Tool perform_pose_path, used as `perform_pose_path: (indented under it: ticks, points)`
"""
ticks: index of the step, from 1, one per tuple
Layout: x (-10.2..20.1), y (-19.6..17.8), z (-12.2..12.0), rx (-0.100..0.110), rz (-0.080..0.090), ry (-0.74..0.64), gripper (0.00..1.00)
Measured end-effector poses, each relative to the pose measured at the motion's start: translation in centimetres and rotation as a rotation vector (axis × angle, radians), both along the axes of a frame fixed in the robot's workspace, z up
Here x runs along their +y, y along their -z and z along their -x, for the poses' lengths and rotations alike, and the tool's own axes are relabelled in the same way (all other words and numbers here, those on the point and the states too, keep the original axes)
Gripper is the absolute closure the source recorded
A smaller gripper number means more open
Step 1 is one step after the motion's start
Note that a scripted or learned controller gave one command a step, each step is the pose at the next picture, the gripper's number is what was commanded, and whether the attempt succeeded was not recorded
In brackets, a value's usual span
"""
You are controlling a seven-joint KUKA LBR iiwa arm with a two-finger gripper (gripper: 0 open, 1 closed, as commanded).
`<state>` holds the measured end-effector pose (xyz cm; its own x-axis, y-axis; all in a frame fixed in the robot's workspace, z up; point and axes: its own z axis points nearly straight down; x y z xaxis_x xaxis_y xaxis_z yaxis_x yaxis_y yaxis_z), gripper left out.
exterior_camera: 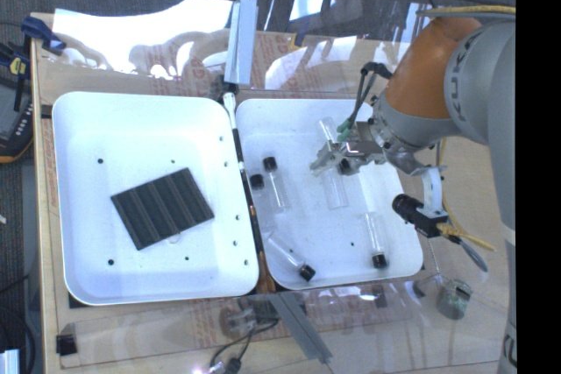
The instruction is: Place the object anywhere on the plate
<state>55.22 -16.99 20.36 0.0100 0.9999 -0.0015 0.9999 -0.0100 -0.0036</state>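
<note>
Clear tube (pixel 337 188) just below jaws; jaws' state unclear; plate (pixel 162 208) in left bin.

1. Two white bins, left bin (pixel 70 188) and right bin (pixel 403 254), look like smooth, slightly glossy plastic.
2. A dark ribbed plate (pixel 162 208) looks matt, with raised ridges.
3. Clear tubes (pixel 274 187) look like transparent plastic or glass, with black caps.
4. The arm (pixel 456 83) has glossy orange and matt grey shells.
</note>
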Motion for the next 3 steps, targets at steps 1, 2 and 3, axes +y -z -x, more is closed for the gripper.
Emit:
perform_pose_path:
  ticks: [1, 2, 3]
  points:
    - [7.4, -5.9, -2.6, -0.001, -0.003, 0.051, 1.00]
    - [11.1, -1.0, -8.5, 0.001, -0.003, -0.018, 1.00]
    - [17.9, -2.2, -10.4, -0.002, -0.002, -0.082, 1.00]
